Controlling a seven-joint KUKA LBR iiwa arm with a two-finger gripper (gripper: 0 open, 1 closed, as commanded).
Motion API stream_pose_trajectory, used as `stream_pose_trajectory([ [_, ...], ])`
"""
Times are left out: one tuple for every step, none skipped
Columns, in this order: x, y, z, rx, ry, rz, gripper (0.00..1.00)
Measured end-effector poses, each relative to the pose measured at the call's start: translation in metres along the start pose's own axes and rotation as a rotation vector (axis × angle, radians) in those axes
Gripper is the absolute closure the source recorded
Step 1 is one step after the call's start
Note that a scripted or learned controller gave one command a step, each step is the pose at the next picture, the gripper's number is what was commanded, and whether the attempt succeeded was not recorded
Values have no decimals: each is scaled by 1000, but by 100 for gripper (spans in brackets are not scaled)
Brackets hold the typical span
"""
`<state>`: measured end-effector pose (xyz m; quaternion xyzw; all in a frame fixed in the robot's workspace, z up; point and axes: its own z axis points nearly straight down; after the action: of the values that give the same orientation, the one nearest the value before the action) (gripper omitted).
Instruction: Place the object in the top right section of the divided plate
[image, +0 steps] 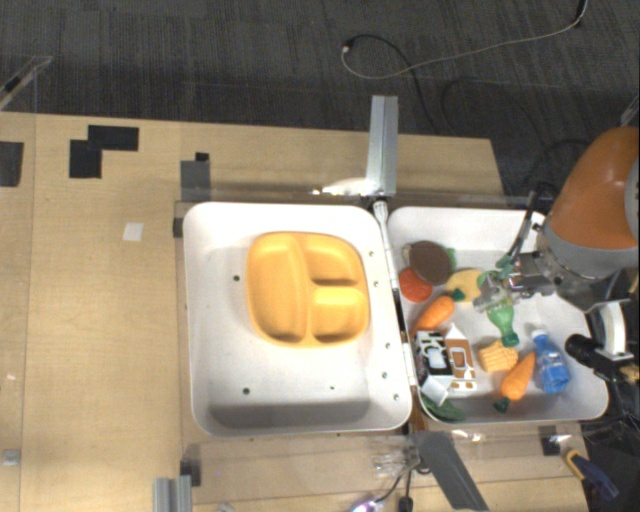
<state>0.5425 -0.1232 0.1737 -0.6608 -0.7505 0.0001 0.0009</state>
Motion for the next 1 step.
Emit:
stream_pose_trajectory([
  [-3, 43, 71, 0, 0, -108, 100],
])
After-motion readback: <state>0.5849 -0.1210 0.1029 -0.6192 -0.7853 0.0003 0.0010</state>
